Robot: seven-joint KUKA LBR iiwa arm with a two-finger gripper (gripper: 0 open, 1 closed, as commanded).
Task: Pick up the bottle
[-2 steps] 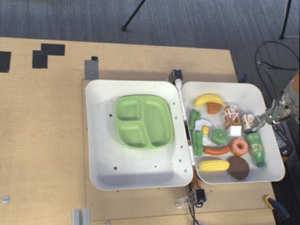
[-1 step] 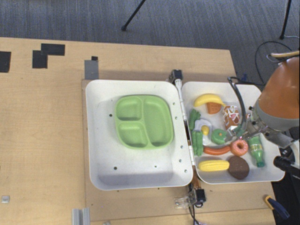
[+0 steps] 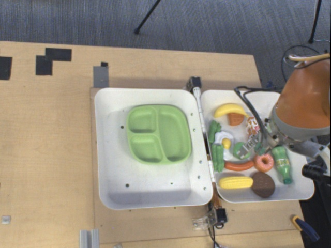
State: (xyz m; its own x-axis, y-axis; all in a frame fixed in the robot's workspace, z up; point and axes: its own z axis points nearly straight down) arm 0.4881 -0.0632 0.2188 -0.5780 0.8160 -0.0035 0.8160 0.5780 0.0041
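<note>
I see a tan bench (image 3: 46, 154) with grey carpet (image 3: 155, 14) beyond it. Toward the right bin's (image 3: 305, 192) near edge lie a yellow corn cob (image 3: 236, 182) and a brown ball (image 3: 263, 184); the green bottle (image 3: 282, 164) lies near its right edge. The gripper (image 3: 253, 141) hangs mid-bin, and I cannot tell its state. The left bin (image 3: 111, 190) holds a green divided plate (image 3: 158, 134).
</note>
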